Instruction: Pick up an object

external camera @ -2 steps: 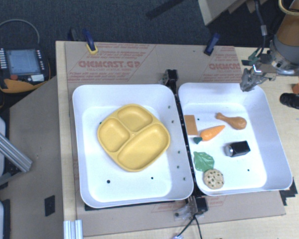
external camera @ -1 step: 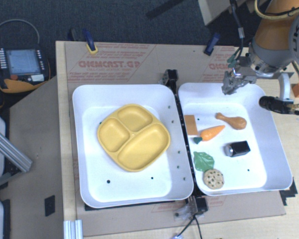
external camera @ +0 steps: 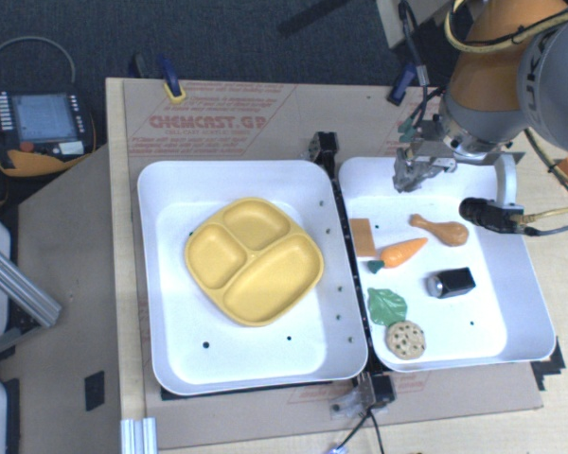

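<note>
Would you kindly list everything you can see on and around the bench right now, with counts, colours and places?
Bins: two, white, side by side on the bench.
Divided plate: one, yellow, middle of the left bin.
Toy carrot: one, orange, centre of the right bin.
Toy drumstick: one, tan, right bin, above the carrot.
Brown block: one, right bin's left edge.
Dark small object: one, black, right bin, below the carrot.
Leaf: one, green, lower right bin.
Cookie: one, tan with dark chips, right bin's front.
Handheld controller: one, far left, off the bench.
Tool: one, grey, over the right bin's rear edge.
</note>
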Robot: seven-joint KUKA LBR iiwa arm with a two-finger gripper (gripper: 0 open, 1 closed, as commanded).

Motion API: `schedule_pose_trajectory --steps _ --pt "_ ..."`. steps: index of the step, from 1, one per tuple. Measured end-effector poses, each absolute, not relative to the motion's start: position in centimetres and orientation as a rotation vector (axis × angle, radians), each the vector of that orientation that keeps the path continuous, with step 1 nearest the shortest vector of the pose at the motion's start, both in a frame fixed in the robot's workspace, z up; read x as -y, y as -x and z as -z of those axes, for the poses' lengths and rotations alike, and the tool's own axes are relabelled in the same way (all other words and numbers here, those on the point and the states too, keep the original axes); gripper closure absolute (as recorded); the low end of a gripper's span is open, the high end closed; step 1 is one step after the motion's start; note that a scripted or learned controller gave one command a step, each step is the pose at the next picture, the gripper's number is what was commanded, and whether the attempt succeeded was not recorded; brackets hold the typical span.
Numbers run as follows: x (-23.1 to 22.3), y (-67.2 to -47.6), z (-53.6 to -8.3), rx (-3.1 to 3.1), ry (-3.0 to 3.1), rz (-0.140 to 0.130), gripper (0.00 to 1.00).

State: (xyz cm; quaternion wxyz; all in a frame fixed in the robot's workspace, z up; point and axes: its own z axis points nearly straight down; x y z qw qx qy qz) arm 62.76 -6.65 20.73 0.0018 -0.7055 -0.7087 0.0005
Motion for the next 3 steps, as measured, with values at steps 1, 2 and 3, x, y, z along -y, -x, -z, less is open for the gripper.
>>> schedule_pose_trajectory --steps 1,2,3 --pt "1.0 -61.4 -20.4 2.225 2.213 -0.001 1.0" --pt "-3.6 -59.8 -21.2 2.223 2.215 -0.002 1.0" --pt "-8.1 -60.1 -22.9 2.226 2.218 0.003 1.0"
